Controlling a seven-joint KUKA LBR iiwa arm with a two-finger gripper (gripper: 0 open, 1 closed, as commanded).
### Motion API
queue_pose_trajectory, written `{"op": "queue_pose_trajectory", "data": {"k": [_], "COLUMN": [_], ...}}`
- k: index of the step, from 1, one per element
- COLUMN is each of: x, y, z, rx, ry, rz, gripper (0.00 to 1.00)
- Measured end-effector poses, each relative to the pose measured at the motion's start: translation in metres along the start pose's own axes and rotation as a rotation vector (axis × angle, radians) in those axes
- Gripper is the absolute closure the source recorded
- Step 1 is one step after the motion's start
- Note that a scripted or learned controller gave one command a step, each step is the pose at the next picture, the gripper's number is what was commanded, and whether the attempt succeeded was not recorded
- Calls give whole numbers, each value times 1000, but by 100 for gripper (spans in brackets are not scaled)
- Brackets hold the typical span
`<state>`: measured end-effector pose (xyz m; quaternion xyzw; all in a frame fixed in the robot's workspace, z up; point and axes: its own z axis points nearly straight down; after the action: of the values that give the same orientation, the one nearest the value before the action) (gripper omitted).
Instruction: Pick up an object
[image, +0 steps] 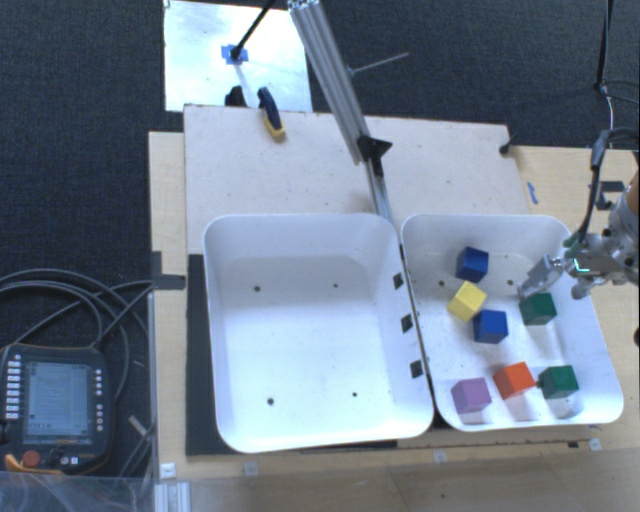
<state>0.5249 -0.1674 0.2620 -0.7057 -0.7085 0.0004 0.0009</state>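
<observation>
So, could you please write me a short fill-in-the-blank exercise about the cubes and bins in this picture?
1. All the cubes lie in the ____ white plastic bin as the camera sees it.
2. The yellow cube sits between two ____ cubes.
3. The two-finger gripper hovers nearest a dark ____ cube.
4. The orange cube lies between the purple cube and a ____ cube.

Missing words: right; blue; green; green

Seven small cubes lie in the right bin: two blue, yellow, two green, orange, purple.
</observation>
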Motion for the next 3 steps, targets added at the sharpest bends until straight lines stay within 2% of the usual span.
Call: {"op": "queue_pose_trajectory", "data": {"k": [1, 2, 3], "x": [0, -3, -1], "y": [1, -6, -3], "z": [-2, 57, 100], "rx": [-4, 1, 1], "ry": [-1, 0, 0], "rz": [1, 3, 1], "gripper": [0, 0, 0]}}
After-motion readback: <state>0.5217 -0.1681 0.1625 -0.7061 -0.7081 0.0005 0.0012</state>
